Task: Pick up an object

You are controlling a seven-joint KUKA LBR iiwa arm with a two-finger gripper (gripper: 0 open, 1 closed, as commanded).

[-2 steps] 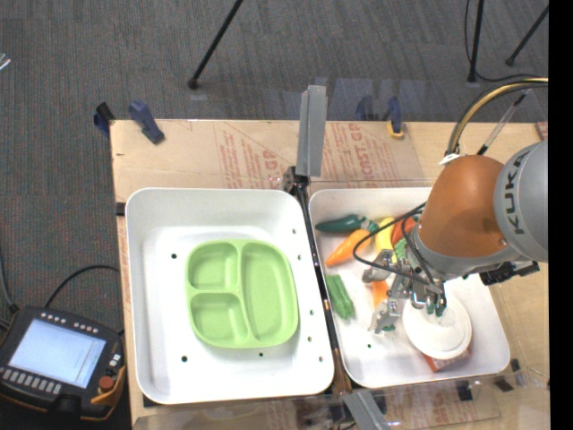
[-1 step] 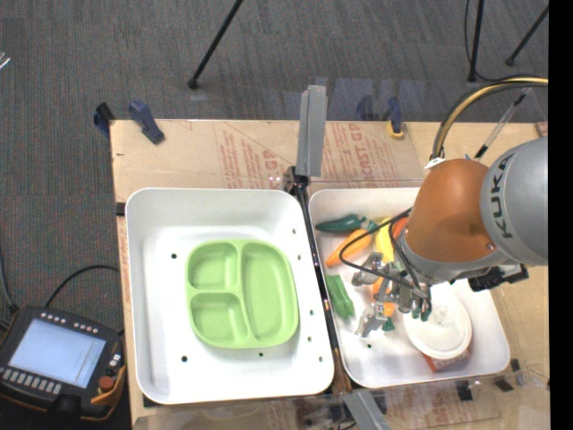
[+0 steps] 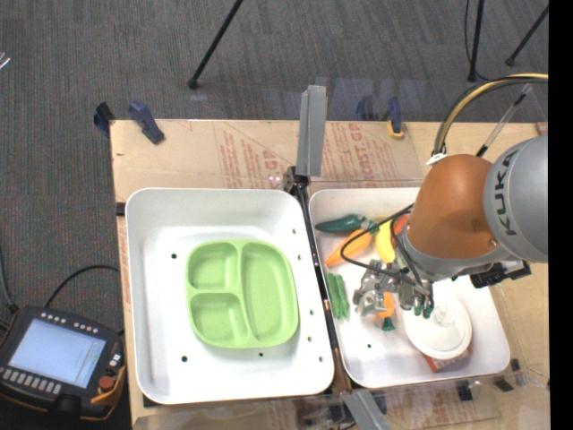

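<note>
Two white bins sit side by side; over the right bin (image 3: 358, 352) the gripper (image 3: 391, 296) hovers among toy vegetables (image 3: 358, 236), its grip apparently unreadable; next, descend and close.

Left bin (image 3: 148, 240) holding a green divided plate (image 3: 242, 294). Pendant (image 3: 58, 356) on the carpet (image 3: 107, 43) at lower left. Blue clamps (image 3: 143, 121) grip the bench edge.

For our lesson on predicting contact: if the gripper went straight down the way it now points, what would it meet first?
Probably the small orange toy directly under the gripper in the right bin, though depth is unclear; the white lidded cup lies just beside.
</note>
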